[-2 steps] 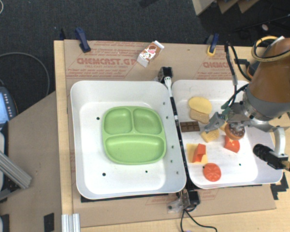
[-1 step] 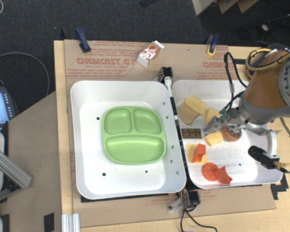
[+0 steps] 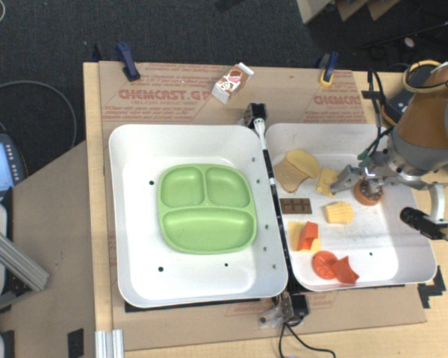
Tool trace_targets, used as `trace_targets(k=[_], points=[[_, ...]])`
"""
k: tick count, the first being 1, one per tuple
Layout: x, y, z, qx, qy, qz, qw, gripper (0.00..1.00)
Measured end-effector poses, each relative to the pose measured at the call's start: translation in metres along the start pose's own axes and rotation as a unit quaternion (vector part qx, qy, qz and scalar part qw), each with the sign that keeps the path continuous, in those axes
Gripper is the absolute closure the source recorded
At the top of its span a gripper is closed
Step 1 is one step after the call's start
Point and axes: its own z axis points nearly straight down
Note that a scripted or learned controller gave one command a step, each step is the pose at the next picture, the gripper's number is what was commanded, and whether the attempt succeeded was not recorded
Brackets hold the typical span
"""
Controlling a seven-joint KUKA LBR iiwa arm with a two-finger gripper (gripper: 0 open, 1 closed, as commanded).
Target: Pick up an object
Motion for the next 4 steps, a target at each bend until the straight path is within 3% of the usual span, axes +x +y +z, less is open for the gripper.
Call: trace_targets(k=[1, 2, 3, 4], points=[[0.0, -0.002, 0.0, -0.004, -0.003, -0.005, 1.0, 0.0], [-0.005, 0.034, 0.0, -0.007, 0.001, -0.006, 1.0, 0.0], [-0.006, 0.034, 0.0, -0.002, 0.002, -0.005, 1.0, 0.0], [-0.009, -0.008, 0.0, -0.001, 0.003, -0.006, 1.0, 0.0]])
